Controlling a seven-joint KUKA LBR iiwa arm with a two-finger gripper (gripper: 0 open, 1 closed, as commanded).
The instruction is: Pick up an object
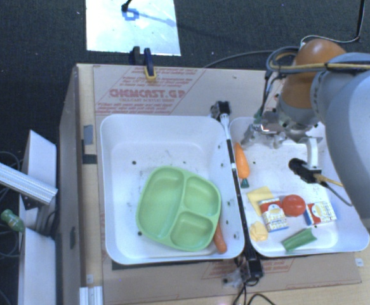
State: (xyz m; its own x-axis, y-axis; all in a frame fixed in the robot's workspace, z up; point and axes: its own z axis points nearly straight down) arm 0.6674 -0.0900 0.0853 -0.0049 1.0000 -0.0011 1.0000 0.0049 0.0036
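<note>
While the gripper (268,134) hangs over the right bin's (353,234) far end, finger state unclear, the reach seems underway; next it must descend toward the carrot (242,162) by the divider.

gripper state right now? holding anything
Gripper: cannot be told; it sits over the far end of the right bin, with nothing visibly held.
</note>
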